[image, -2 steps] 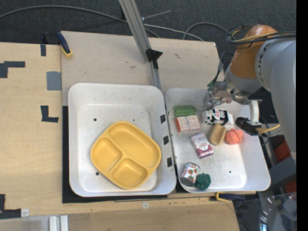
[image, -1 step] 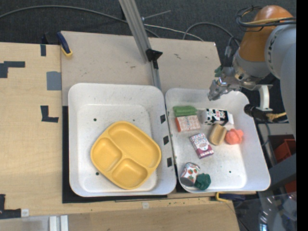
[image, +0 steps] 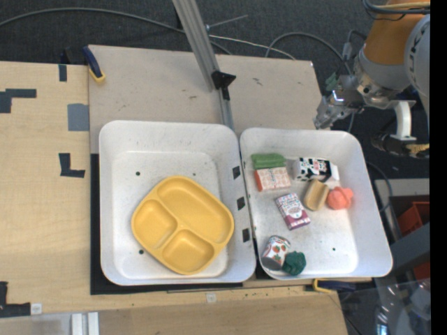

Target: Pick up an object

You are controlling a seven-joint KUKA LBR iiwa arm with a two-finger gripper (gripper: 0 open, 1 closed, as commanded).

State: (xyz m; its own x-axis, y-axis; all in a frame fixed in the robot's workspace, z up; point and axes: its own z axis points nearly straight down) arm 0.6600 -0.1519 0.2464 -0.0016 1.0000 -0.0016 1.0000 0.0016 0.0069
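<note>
Arm point(image: 398, 26) bent down at upper right, gripper point(image: 327, 116) above right bin point(image: 370, 222) far rim; finger state unclear, nothing visibly held.

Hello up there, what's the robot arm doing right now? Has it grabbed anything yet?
Gripper above right bin's far edge, nothing seen held. Small items lie loose in that bin, none picked. Yellow tray sits in left bin. Nothing seen blocking.

Two white bins point(image: 112, 187) on the desk point(image: 42, 187); one yellow divided plate point(image: 183, 223) in the left bin; in the right bin seven small objects point(image: 293, 211), among them one green block point(image: 268, 160) and one orange lump point(image: 340, 198)
</note>
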